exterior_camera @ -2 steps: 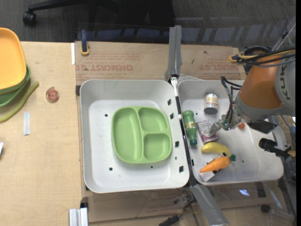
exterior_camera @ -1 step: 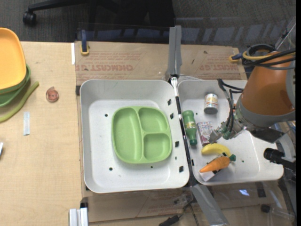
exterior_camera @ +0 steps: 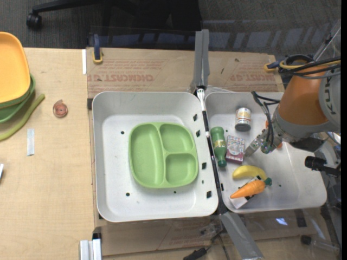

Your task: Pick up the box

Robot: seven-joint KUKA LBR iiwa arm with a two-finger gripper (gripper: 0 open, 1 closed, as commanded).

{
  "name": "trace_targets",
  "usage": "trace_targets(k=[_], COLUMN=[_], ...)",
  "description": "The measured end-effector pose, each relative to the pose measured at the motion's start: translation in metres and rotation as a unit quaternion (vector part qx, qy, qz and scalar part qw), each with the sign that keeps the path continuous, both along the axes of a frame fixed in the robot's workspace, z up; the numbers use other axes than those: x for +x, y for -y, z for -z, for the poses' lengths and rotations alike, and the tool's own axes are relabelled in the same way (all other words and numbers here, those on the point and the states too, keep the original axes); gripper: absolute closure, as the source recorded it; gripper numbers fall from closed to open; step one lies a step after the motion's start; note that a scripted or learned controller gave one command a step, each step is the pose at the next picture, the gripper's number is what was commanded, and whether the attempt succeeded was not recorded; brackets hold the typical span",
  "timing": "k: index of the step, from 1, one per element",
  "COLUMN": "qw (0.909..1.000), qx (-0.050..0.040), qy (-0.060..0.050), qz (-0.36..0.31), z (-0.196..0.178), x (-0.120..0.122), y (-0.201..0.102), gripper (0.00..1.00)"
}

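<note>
Whether jaws of the gripper (exterior_camera: pixel 255 147) are parted or closed cannot be told. It is seen just right of the box (exterior_camera: pixel 235 148), lying in the right bin (exterior_camera: pixel 303 191) beside a green bottle (exterior_camera: pixel 218 145).

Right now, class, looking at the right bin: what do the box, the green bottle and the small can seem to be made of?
Box: probably printed cardboard, matte, with flat faces and a pink-and-white print.
Green bottle: likely plastic, glossy, with a bright highlight along its side.
Small can: seems to be metal, with a shiny silvery lid and a paper-like label; too small to be sure.
</note>
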State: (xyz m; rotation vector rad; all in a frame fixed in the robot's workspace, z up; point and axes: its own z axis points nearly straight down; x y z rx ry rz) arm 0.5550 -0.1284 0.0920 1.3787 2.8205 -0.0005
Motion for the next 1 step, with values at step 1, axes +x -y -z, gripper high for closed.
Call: trace_targets(k=[1], qw=[0.9769], qx=[-0.0003], qy=[-0.001], qz=[0.214], z=[-0.0994], x=[0.05], y=[-0.0403], gripper=[1.0])
